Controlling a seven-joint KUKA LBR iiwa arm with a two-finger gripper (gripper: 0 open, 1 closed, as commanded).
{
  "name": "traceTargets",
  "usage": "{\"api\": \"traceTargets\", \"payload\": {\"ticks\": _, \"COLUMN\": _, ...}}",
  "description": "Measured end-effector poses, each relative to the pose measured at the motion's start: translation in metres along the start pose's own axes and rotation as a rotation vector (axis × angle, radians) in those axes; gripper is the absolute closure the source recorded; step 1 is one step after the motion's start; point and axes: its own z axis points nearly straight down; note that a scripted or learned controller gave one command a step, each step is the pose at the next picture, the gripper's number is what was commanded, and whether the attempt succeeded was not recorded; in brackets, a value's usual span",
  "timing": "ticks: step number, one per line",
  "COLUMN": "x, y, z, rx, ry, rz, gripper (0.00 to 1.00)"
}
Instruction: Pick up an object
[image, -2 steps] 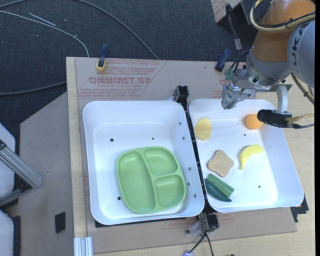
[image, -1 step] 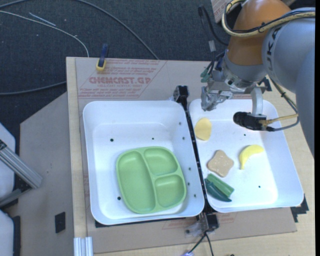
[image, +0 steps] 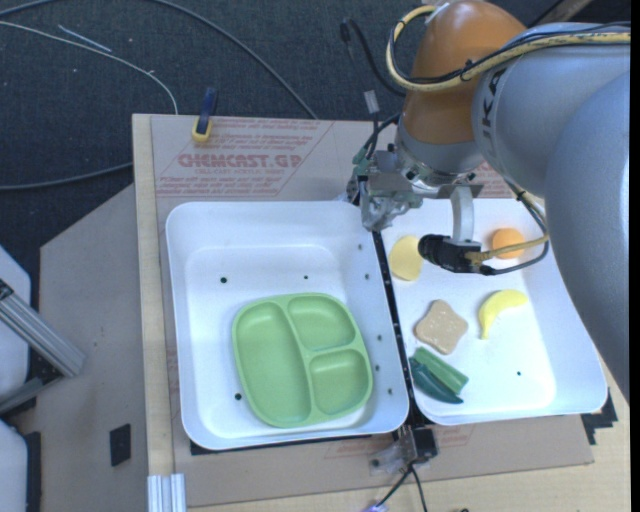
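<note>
My gripper hangs over the back end of the divider between the two white bins, just behind a pale yellow round piece. The right bin also holds an orange ball, a yellow banana, a tan slice of toast and a green vegetable piece near the front. A green divided plate lies in the left bin. Nothing shows between my gripper and any object.
The grey arm with its orange band covers the back right of the scene. A blue and yellow clamp sits on the brown board's back edge. Cables trail over the dark floor at the left.
</note>
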Motion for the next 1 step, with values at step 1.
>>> {"api": "traceTargets", "payload": {"ticks": 1, "x": 0.0444, "y": -0.0112, "z": -0.0073, "rx": -0.001, "ry": 0.0, "rz": 0.0, "gripper": 1.0}}
